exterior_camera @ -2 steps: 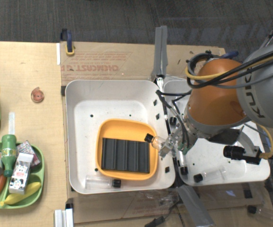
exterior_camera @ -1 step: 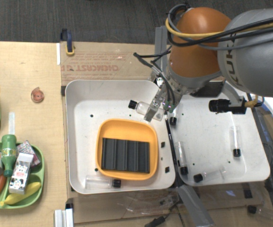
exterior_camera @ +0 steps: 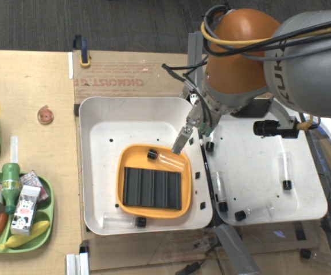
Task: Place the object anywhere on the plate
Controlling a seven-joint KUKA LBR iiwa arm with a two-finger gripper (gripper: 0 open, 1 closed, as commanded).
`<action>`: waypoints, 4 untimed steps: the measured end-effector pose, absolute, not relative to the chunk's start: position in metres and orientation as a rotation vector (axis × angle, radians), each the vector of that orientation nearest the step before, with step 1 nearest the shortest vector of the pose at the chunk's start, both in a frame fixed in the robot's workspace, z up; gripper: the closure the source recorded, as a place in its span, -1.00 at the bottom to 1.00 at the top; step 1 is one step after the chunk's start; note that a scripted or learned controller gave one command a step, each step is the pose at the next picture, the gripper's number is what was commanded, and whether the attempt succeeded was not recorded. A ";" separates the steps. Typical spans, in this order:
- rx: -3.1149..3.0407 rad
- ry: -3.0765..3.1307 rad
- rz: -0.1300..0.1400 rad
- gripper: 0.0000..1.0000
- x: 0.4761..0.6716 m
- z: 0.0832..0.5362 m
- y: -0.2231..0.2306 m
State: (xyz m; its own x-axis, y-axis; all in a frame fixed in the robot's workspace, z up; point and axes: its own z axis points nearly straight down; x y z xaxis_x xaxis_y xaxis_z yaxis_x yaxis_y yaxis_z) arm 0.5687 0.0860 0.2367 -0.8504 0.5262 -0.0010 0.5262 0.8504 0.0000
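One fixed camera looks down on the bench (exterior_camera: pixel 27 96) at a slant from above, far enough off to take in both white bins: the left bin (exterior_camera: pixel 96 125) sits mid-frame, the right bin (exterior_camera: pixel 303 188) toward the lower right. The floor (exterior_camera: pixel 125 10) runs along the top edge (so the view tips away from the camera). The arm (exterior_camera: pixel 303 62) looms large at upper right, nearest the lens.

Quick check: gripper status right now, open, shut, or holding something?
Gripper: cannot be told; it sits at the upper right rim of the orange plate, near the clear tube lying on it.
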 end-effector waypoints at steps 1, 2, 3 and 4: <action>0.498 3.102 0.000 -1.00 0.499 0.263 0.019; 0.334 3.123 0.001 -1.00 0.478 0.206 -0.054; 0.031 3.141 0.002 -1.00 0.492 0.177 -0.119; -0.230 3.130 0.001 -1.00 0.484 0.197 -0.166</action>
State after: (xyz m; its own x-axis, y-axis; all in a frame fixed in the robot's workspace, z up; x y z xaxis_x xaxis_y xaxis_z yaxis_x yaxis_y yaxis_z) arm 0.4838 -0.1665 0.1969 -0.9893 -0.1459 -0.0032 -0.1459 0.9893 0.0007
